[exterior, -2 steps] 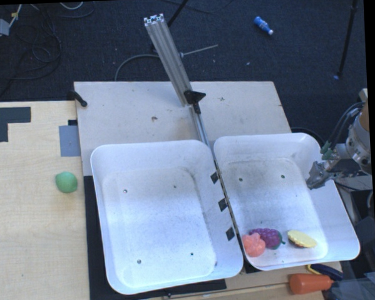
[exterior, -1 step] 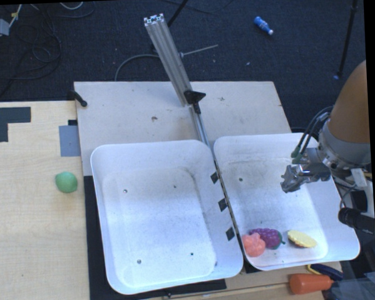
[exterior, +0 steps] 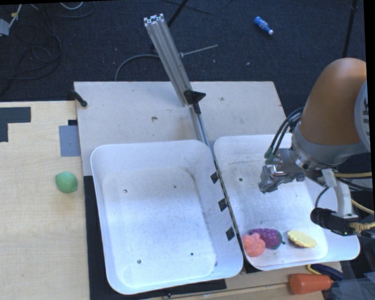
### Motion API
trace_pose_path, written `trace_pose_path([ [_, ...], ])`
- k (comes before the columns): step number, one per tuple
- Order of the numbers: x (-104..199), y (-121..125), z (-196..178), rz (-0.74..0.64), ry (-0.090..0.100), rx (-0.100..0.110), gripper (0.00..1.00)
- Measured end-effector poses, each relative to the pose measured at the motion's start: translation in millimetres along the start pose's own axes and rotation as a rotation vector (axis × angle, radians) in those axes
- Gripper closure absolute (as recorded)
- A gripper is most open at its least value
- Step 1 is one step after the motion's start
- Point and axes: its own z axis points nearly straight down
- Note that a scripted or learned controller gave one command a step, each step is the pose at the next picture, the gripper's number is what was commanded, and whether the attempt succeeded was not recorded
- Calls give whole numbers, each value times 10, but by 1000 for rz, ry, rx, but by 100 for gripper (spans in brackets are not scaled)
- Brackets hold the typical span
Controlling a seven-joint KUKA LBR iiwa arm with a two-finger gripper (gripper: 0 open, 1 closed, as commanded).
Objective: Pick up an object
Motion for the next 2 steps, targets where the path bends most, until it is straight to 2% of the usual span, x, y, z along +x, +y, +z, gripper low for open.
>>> trace_pose_path([
  [2, 1121, 10, -20, 0, -1, -1, 100],
])
